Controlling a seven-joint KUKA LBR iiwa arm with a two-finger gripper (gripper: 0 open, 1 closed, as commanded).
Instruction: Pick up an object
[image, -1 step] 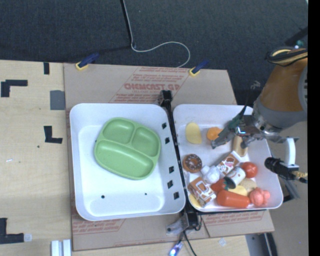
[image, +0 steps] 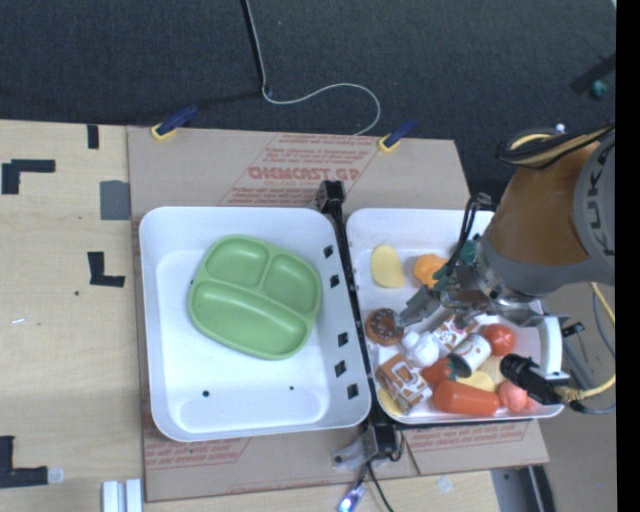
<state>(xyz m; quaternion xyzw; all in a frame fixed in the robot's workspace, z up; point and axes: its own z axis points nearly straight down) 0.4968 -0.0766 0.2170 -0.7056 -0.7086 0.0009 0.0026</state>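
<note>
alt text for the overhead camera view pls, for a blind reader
A grey and orange robot arm reaches from the right over the right white bin, its gripper low among a heap of toy foods. The left white bin holds a green divided plate.

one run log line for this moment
arm: over right bin | gripper: low among toy food, grasp unclear | green plate: left bin

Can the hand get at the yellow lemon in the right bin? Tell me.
Probably yes. The lemon lies alone near the right bin's upper left, nothing on top, and the hand hovers just beside it.
</note>
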